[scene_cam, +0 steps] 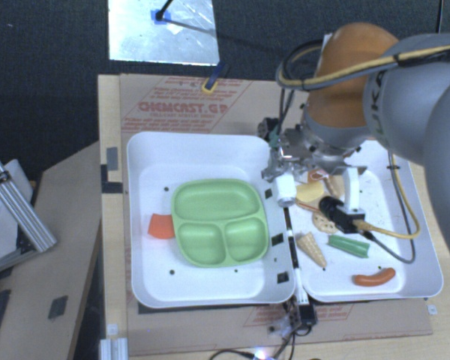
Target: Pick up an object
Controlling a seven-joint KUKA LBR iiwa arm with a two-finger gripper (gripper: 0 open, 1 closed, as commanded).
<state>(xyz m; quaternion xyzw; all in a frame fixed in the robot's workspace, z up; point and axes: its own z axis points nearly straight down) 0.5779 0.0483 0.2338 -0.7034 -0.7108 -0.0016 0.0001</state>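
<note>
Small toys lie loose in the right bin: sausage, green piece, cone.

Two white bins are sitting side by side: the left bin is holding one green divided plate and one orange block; the right bin is holding perhaps five food pieces, including one sausage and one cone.

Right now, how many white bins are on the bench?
2. The left white bin holds the green tray. The right white bin sits beside it, partly covered by the arm.
</note>
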